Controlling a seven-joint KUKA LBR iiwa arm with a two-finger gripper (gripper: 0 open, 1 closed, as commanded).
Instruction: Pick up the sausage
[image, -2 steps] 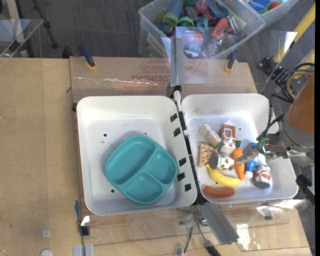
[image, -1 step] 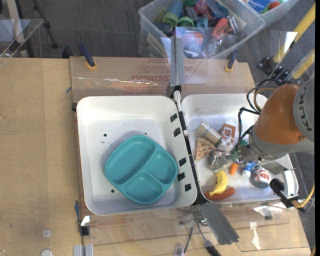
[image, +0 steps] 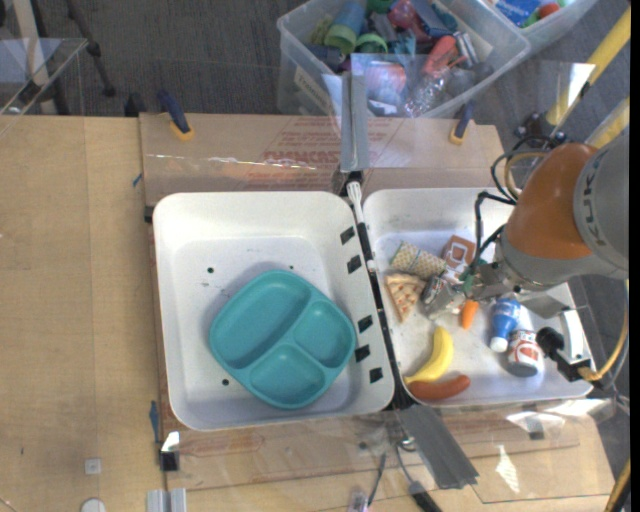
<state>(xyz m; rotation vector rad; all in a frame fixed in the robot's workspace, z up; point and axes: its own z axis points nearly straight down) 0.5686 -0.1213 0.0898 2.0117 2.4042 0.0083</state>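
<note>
The gripper (image: 450, 290) hovers above the sausage (image: 439, 388), finger state untellable (nothing visibly held); it must descend beyond the banana (image: 434, 355).

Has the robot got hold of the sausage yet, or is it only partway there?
Nothing looks done yet. The sausage lies at the near edge of the right bin, just below the banana. The gripper is low in that bin, among the toys beyond the banana, apart from the sausage. Left: reach the sausage, grip it and lift.
</note>
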